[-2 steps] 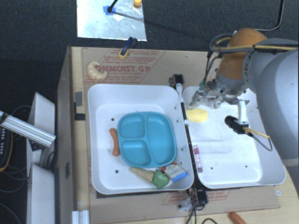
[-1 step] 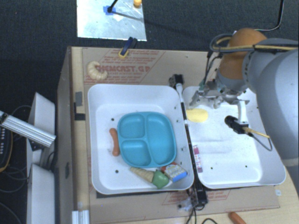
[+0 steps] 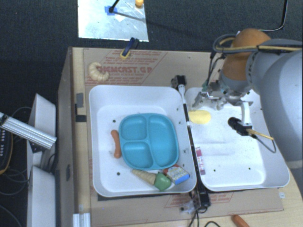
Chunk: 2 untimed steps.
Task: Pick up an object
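Grey arm [image 3: 265, 74] bends down, end effector [image 3: 208, 100] above yellow object [image 3: 200, 117], grip seemingly unclear.

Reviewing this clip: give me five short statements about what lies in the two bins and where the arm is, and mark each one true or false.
1. The blue divided plate lies in the left bin. True.
2. The hot dog lies on top of the plate. False: it lies on the bin floor, just left of the plate.
3. The yellow object lies in the right bin, near the divider. True.
4. The gripper is over the left bin. False: it is over the far end of the right bin, near the yellow object.
5. The ice cream cone lies in the right bin. False: it lies in the left bin, at the plate's near edge.
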### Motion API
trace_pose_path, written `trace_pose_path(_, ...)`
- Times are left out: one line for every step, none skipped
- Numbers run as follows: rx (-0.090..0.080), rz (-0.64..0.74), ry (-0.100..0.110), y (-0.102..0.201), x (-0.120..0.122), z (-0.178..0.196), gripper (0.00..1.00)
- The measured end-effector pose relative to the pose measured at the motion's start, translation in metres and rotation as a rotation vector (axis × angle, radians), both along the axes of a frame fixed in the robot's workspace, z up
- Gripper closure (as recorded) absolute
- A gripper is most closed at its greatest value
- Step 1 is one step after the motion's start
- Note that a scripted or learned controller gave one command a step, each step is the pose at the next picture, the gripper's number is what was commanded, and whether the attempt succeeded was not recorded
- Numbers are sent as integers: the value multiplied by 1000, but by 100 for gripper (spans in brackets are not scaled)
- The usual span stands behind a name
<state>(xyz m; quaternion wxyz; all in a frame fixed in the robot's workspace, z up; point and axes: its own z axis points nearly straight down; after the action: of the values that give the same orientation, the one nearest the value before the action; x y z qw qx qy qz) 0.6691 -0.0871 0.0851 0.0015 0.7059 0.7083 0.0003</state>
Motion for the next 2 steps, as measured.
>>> trace_pose_path(0, 1, 0, 0, 0, 0, 0)
trace_pose_path(0, 1, 0, 1, 0, 0, 0)
